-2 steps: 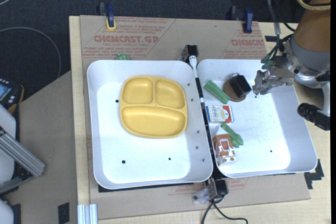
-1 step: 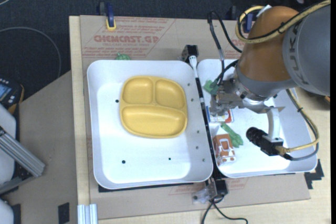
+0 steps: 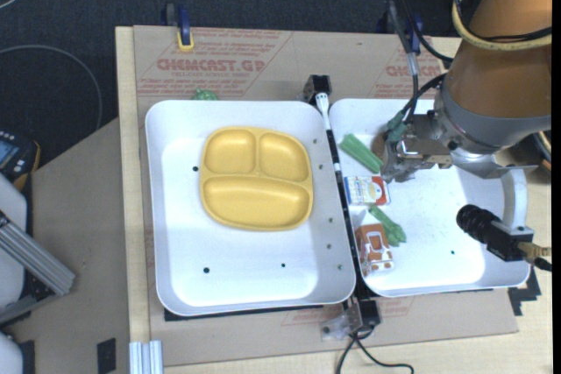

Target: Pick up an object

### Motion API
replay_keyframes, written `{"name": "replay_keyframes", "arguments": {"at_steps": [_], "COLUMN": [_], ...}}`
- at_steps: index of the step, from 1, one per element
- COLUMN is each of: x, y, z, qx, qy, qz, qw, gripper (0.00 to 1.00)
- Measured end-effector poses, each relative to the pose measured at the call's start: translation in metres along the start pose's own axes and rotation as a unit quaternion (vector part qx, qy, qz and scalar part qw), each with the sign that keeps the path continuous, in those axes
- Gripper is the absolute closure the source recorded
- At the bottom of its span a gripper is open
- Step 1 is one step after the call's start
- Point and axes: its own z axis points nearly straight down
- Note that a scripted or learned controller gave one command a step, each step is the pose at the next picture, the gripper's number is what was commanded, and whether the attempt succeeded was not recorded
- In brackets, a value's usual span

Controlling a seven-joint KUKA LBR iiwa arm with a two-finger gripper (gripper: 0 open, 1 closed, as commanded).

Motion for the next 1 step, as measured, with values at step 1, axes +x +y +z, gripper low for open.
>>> {"name": "replay_keyframes", "arguments": {"at_steps": [1], "x": [0.0795], "y": [0.0024], "z": [-0.0804], "qx": [0.0], "qy": [0.001], "qz": [-0.003], "qw": [1.0], "gripper": [1.0]}}
